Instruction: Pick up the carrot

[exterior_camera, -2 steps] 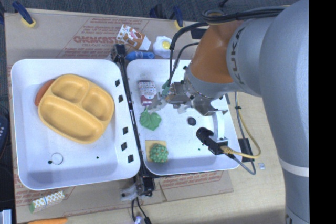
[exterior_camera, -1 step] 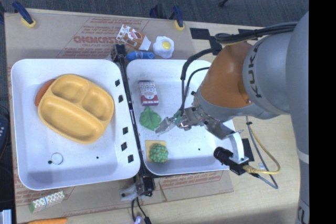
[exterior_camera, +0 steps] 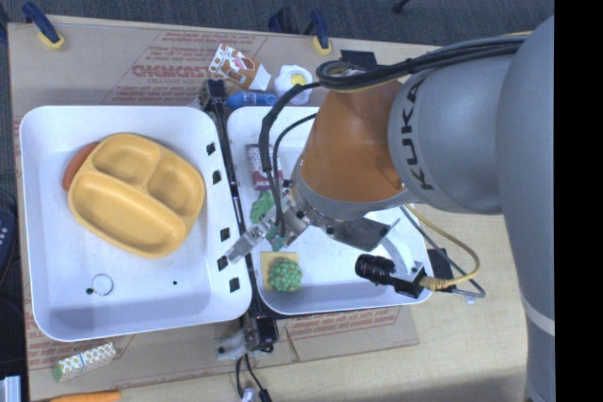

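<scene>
**While the arm hangs over the right bin, the carrot is not plainly made out**

Where the counter [exterior_camera: 471,334] is covered with printed cardboard, two white bins are set side by side. The grey arm [exterior_camera: 452,136] is reached in from the right, and much of the right bin [exterior_camera: 330,298] is hidden beneath its orange band. The left bin [exterior_camera: 38,231] is taken up largely by a yellow divided tray [exterior_camera: 137,193], which is laid at a slant in the far half.

An orange piece [exterior_camera: 73,167] is seen tucked under the tray's left edge. Whether this is the carrot cannot be told, as little of it is shown.

The pincer [exterior_camera: 273,231] is lowered at the left side of the right bin, close to the wall shared with the left bin. It is shadowed by the wrist, so whether it is wide or narrow cannot be told, and nothing is seen held in it.

Just beside the pincer, towards the near wall, a green knobbly ball [exterior_camera: 284,274] is rested on a pale yellow square. A small ring [exterior_camera: 101,284] is lain on the left bin's floor near its front. A patterned packet [exterior_camera: 85,360] is left on the counter outside that bin's near corner.
</scene>
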`<state>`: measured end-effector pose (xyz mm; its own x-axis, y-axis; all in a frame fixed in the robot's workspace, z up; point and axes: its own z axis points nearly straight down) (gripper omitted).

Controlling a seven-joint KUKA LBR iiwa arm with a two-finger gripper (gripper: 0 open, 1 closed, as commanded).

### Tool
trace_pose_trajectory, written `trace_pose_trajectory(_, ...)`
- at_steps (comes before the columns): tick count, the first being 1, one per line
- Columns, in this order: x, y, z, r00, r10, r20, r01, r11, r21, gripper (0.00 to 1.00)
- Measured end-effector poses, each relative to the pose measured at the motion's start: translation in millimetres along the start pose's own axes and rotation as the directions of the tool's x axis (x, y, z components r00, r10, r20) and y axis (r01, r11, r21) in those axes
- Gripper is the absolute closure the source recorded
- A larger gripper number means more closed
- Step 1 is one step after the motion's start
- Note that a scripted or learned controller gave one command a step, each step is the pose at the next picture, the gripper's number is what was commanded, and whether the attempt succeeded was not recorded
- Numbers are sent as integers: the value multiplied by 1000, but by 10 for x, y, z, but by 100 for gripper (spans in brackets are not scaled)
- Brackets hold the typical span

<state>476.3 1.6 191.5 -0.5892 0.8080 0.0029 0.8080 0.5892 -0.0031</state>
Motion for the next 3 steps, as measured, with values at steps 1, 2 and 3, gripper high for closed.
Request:
trace_pose_trajectory(1, -1046, 385, -371, 996, -87, 5, 87, 996, -2, 0)
trace_pose_trajectory(2, -533, 139, 2, 987, -158, 1, 158, 987, 0, 0)
trace_pose_trajectory(3, -537, 139, -1, 987, -158, 1, 158, 987, 0, 0)
